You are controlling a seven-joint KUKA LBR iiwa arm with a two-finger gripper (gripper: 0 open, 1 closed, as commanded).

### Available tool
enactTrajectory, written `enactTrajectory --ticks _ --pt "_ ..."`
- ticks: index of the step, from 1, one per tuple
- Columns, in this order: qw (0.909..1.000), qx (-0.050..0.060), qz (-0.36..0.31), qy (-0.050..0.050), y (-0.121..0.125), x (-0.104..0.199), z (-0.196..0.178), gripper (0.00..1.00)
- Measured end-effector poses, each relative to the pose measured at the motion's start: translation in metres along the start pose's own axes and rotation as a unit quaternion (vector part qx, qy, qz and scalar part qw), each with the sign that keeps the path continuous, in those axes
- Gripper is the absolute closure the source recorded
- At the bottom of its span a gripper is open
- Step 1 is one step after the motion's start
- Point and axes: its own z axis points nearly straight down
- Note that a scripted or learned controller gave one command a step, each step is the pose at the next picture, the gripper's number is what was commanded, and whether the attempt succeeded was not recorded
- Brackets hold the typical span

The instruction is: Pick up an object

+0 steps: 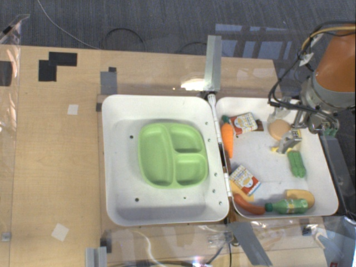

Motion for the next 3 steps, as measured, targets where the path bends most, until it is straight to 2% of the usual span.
enactTrajectory --ticks 1,2,3 --pt "0.9980 0.000 -0.063 -0.002 -0.037 0.006 0.132 0.00" --pt "0.9964 0.001 -0.084 -0.002 -0.074 -0.043 0.142 0.00" --pt "0.9972 0.001 -0.075 -0.002 -0.076 -0.001 0.141 0.00"
